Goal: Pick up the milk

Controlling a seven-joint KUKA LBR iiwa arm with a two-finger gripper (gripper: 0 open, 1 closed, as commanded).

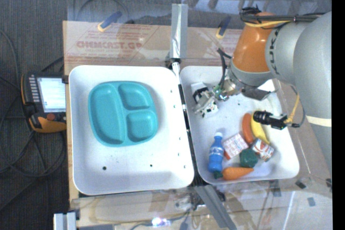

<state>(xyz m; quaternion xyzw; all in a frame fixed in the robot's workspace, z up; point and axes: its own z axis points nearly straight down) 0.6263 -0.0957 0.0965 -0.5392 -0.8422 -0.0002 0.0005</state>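
A teal divided tray [123, 112] lies in the left bin [81, 169], well left of the fingers. Below them in the right bin [294, 169] cluster a blue bottle [215, 152], carrot [237, 173], banana [259, 132] and green block [248, 159].

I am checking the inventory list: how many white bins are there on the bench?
2. The left bin holds a teal tray. The right bin holds the food items, with the gripper above its upper left part.

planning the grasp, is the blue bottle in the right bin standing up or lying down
Lying down. The blue bottle lies flat on the right bin floor, white cap pointing toward the bin's far side, next to the small red-and-white carton.
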